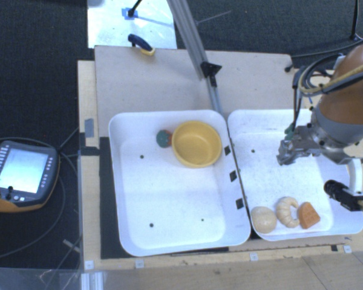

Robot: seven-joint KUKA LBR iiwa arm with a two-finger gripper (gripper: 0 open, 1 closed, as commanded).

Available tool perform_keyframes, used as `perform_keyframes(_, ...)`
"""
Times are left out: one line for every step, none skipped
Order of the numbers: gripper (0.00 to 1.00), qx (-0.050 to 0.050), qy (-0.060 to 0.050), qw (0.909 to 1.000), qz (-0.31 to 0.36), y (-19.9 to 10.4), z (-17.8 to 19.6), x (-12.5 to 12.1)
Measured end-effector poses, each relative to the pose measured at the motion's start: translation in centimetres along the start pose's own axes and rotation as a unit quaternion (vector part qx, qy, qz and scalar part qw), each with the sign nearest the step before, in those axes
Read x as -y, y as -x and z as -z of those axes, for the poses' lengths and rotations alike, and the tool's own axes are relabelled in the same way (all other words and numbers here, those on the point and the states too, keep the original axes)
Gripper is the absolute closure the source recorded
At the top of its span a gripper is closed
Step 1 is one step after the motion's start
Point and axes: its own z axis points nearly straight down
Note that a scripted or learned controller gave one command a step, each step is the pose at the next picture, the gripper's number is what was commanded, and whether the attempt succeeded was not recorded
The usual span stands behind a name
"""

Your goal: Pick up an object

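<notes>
Nothing is picked up yet. The gripper (288,151) hangs over the bare middle of the right bin (260,125), and whether its fingers are wide or narrow I cannot tell. The likely targets sit along that bin's near edge: a pale egg-shaped piece (264,220), a croissant (287,211) and an orange wedge (308,215), packed close together. In the left bin (169,222), a yellow bowl (196,144) touches a small green ball (164,138).

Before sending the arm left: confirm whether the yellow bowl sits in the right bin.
No, the yellow bowl sits in the left bin.
</notes>
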Motion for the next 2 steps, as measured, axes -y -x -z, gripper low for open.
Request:
perform_keyframes(1.0,0.0,0.0,1.0,0.001,-5.9,0.6,-0.3)
perform_keyframes(1.0,0.0,0.0,1.0,0.001,-12.0,0.8,-1.0)
